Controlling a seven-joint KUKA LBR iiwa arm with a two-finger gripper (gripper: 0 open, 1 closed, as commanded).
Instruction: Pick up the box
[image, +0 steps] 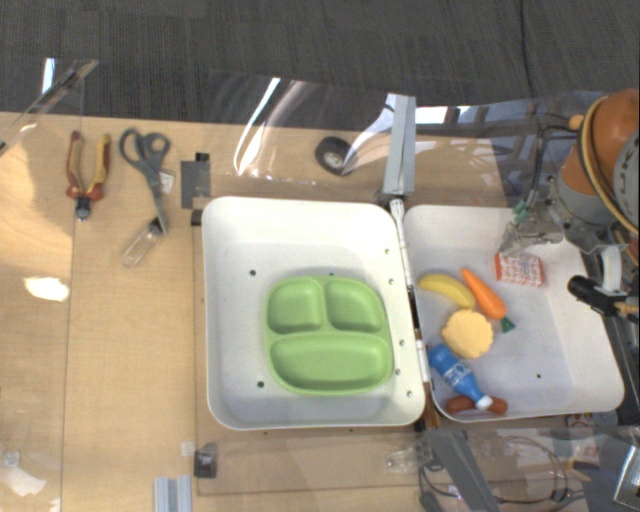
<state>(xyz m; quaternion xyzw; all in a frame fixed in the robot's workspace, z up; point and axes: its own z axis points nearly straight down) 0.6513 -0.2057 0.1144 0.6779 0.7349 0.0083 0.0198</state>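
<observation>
The box (521, 268) is small, red and white, and lies flat in the upper part of the right bin (560, 385). My gripper (521, 232) hangs just above the box's far edge, reaching in from the right under the grey arm with its orange band (600, 150). From this angle I cannot tell whether it touches the box. Nothing appears lifted; the box rests on the bin floor.
Left of the box lie a banana (447, 290) and a carrot (485, 293), with a yellow round fruit (468, 333) and a blue bottle (452, 370) below. The left bin (230, 300) holds a green divided plate (328, 333). Pliers (82, 170) and scissors (150, 165) lie on the bench.
</observation>
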